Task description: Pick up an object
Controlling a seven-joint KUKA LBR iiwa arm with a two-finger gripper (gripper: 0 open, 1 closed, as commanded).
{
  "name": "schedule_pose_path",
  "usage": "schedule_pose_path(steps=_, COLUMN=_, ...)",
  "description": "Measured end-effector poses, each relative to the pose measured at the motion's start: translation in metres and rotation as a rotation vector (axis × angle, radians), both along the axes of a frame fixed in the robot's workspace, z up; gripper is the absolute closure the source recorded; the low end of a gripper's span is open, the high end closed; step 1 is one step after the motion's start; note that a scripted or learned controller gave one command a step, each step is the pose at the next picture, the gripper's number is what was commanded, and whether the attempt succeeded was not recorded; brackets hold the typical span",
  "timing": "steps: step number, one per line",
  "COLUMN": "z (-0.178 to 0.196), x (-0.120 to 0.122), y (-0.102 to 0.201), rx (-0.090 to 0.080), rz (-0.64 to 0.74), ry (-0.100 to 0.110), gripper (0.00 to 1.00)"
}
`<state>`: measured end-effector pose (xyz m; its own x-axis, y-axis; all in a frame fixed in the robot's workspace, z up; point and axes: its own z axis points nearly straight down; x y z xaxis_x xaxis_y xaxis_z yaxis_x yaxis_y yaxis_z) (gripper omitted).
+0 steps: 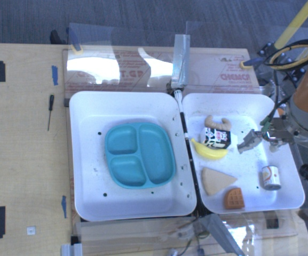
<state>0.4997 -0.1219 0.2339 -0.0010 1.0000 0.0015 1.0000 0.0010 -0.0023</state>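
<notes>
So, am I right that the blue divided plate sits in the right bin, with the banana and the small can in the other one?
Not quite: the camera view shows the blue divided plate in the left bin. The banana and small can are indeed in the other one, the right bin.

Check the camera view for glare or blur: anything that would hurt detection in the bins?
Camera view: strong white glare on the clear panel behind the left bin; the bins are evenly lit with soft shadows; the blue tray and banana read sharp; the gripper looks slightly soft against the right bin.
</notes>
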Motion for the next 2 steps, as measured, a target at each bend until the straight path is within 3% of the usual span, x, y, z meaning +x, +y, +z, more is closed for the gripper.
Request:
schedule_pose_path(steps=1, z=-0.096, x=0.07, y=0.014, rx=0.0, rz=0.002, ry=0.009, gripper=0.0)
schedule_pose_path(steps=2, z=-0.118, x=0.114, y=0.02, rx=-0.002, rz=0.002, ry=-0.014, gripper=0.0)
